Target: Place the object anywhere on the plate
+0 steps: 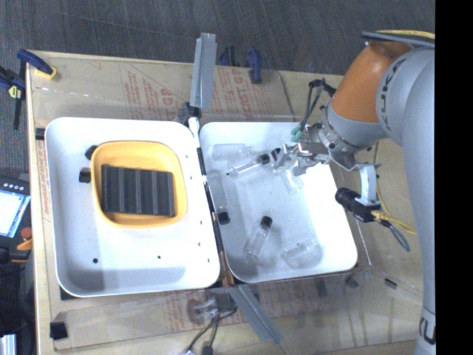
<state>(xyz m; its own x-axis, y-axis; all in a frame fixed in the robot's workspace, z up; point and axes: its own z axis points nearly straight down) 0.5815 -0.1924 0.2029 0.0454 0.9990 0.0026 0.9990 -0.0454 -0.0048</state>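
Clear bottles (pixel 260 239) lie near the right bin's (pixel 340 198) front edge. The gripper (pixel 290 157) hovers near its back edge; whether its pincer is apart or together, I cannot tell. A yellow plate (pixel 137 154) sits in the left bin (pixel 66 198).

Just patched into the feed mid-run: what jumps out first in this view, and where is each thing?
The yellow plate with a dark ribbed insert stands out most, lying in the left bin. Next is the grey arm's orange band at upper right, with the gripper low over the right bin's back edge. Clear plastic bottles lie scattered in that right bin, hard to pick out against the white.
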